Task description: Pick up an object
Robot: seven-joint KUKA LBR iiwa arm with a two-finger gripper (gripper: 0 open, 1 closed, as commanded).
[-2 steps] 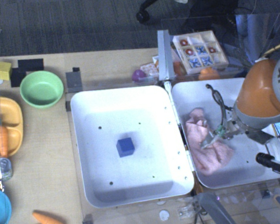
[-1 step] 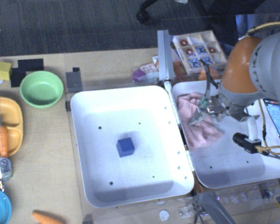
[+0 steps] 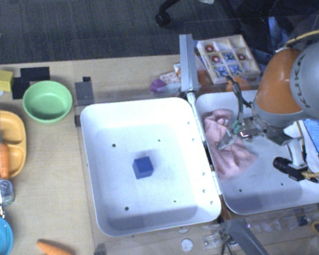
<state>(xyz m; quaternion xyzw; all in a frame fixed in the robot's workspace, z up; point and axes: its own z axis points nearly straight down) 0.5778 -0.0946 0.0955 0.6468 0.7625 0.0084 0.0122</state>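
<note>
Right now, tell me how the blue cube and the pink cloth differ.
The blue cube is small, rigid and square-edged; the pink cloth is larger, soft and crumpled. The cube sits alone in the left bin; the cloth lies in the right bin with the gripper on it. Both rest on a white bin floor.

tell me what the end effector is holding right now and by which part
Cannot be told. The end effector sits on the pink cloth in the right bin, near its upper middle, but a grip is not visible.
</note>
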